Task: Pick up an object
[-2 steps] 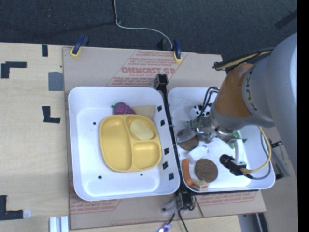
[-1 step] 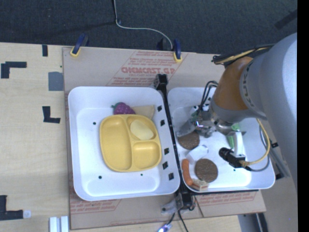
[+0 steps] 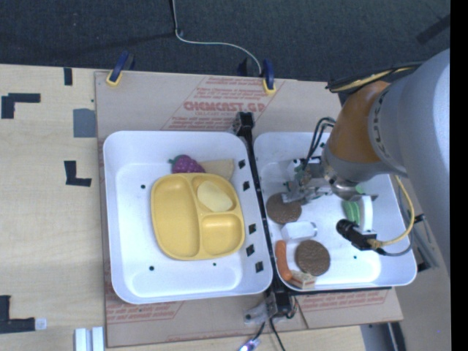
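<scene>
My claw [image 3: 298,189]: low in right white bin [image 3: 387,269], above round brown disc [image 3: 284,210]; grip state cannot tell. Step: approach. Next: descend, close.

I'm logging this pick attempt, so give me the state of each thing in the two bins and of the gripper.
Yellow divided plate: flat in the left bin, pale food piece in its upper right compartment.
Purple grapes: behind the plate, partly hidden.
Upper brown disc: flat in the right bin, by the gripper.
Lower brown disc: flat.
Carrot: lying at the bin's near left.
Gripper: low over the right bin; nothing seen held.
</scene>
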Robot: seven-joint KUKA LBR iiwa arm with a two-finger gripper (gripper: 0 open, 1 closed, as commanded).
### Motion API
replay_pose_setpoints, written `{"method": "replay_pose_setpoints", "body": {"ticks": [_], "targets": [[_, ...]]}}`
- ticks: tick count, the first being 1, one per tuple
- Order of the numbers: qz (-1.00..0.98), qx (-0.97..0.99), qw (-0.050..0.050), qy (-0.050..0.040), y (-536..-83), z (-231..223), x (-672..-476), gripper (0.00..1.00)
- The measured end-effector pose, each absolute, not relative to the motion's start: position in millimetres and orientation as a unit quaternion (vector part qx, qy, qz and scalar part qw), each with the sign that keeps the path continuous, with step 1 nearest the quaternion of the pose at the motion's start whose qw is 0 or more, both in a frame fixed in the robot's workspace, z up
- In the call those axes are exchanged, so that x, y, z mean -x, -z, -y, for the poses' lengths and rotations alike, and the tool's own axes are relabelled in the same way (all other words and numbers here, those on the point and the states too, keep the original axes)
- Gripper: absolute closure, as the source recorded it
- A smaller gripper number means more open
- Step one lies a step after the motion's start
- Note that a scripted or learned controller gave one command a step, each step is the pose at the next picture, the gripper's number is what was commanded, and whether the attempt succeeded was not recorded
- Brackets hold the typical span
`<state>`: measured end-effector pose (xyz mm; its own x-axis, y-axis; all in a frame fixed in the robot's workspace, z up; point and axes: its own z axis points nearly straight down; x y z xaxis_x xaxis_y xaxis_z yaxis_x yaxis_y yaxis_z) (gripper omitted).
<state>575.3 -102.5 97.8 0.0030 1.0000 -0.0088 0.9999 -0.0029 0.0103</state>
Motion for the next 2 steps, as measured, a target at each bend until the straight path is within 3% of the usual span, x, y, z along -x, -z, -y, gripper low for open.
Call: {"method": "replay_pose_setpoints", "body": {"ticks": [1, 2], "targets": [[-0.71, -0.704, 0.004, -0.0045, -191.0, 38.2, -627.0, 1.0], [-0.708, -0.706, 0.0, 0.0009, -184.1, 43.0, -622.7, 0.0]]}}
